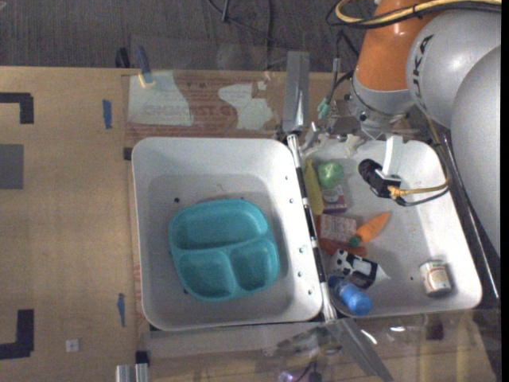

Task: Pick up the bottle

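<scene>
A small blue bottle (351, 298) lies on its side in the front left corner of the right bin (457, 237), next to a black-and-white cow-patterned toy (352, 266). My gripper (340, 132) hangs below the orange wrist band over the back left corner of the same bin, just above a green object (330, 173). It is well apart from the bottle, which lies toward the near end of the bin. Metal parts and cables hide what is under the gripper.
The right bin also holds a yellow banana-like piece (313, 187), a red and white packet (339, 228), an orange carrot (372, 227) and a small can (435, 277). A teal divided plate (224, 247) lies in the left bin (151, 213).
</scene>
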`<state>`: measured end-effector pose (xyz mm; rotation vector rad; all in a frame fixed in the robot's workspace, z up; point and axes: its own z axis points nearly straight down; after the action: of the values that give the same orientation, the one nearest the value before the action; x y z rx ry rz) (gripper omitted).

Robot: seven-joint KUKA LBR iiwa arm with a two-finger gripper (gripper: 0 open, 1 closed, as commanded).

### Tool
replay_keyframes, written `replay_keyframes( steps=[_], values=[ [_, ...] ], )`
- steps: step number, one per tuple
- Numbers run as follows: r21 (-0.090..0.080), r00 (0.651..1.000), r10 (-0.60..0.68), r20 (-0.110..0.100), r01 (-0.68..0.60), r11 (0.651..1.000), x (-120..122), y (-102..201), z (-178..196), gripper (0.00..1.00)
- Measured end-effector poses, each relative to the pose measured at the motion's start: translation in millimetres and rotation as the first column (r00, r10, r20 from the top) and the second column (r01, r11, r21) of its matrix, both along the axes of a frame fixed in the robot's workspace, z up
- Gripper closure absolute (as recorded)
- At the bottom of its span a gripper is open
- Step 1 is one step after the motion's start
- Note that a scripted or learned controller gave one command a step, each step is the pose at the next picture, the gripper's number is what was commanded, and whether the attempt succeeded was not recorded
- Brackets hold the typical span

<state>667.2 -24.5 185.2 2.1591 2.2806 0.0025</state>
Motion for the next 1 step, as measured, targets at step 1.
replay_keyframes(
  steps=[1],
  values=[
    [-0.001,0.952,-0.308,-0.004,0.308,0.952,-55.8,-22.1,-0.5,0.0]
  ],
)
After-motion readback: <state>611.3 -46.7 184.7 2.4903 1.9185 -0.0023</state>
